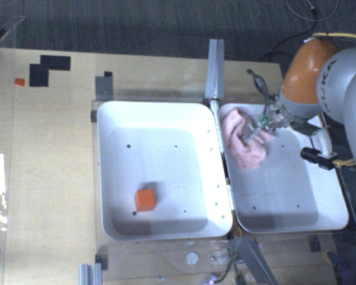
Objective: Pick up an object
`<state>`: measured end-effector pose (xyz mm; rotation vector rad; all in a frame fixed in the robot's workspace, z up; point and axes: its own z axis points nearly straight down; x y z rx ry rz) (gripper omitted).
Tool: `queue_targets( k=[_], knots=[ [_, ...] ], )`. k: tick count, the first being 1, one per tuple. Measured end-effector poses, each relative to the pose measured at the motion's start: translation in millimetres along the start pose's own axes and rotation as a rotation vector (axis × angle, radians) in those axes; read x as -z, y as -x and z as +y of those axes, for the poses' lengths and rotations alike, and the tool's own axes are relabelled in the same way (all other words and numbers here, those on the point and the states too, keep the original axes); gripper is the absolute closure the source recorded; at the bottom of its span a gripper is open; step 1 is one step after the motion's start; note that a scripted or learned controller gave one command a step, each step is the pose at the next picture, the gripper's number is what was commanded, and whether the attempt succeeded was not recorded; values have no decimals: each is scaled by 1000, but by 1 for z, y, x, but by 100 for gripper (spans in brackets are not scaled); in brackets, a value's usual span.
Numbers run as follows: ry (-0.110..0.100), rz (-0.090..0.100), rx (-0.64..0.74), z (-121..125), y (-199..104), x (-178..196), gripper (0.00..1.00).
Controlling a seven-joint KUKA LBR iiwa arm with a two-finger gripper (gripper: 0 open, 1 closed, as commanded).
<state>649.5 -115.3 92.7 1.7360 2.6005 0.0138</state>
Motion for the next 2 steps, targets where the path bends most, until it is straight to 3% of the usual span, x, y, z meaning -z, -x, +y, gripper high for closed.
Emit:
queue_targets(
  k=[1,2],
  knots=[
    [9,-2,4,4,-1,14,100],
    [-5,3,262,7,1,13,100]
  ],
)
